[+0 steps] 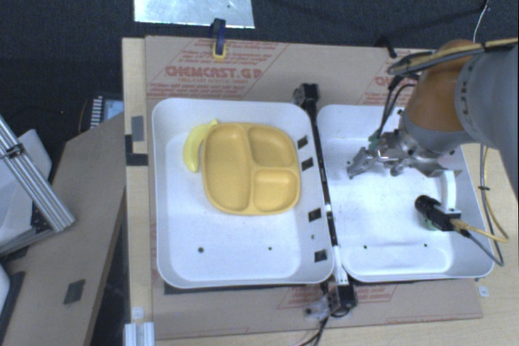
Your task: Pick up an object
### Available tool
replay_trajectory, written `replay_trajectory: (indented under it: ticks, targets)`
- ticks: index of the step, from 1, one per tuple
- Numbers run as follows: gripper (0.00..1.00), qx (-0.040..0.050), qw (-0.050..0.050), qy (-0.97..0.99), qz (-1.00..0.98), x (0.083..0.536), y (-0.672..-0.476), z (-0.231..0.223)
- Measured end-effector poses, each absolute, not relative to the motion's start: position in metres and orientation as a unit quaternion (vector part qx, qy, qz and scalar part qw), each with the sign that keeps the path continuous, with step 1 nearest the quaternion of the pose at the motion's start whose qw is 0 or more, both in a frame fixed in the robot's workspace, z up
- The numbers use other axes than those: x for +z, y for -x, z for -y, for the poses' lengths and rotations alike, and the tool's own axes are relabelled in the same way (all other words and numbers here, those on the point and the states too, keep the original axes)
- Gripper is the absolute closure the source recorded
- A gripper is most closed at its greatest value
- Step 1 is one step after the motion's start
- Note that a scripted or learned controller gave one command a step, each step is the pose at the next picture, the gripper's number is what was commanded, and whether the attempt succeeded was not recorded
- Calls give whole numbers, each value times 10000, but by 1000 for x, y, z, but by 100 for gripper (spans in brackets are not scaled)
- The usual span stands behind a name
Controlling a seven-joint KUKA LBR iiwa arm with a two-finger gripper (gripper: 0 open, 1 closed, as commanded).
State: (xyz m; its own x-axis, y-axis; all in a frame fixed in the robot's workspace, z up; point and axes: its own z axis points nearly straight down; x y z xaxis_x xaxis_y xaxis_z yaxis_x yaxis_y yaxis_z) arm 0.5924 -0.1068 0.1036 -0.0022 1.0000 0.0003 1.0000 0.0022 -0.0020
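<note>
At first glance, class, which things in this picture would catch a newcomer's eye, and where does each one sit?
The yellow tray with three compartments stands out most, lying in the left bin, with a banana tucked against its left edge. Next comes the arm, grey with an orange band, reaching in from the right over the right bin. Its gripper hangs low above that bin's floor.

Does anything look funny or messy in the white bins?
A little. The yellow divided plate in the left bin sits crooked, and something yellow like a banana peeks out from under its left edge. Nothing looks spilled or broken.
</note>
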Motion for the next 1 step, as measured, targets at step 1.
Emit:
replay_trajectory:
  ticks: [1]
  targets:
    - [0, 1, 0, 7066, 7076, 84, -593, 106]
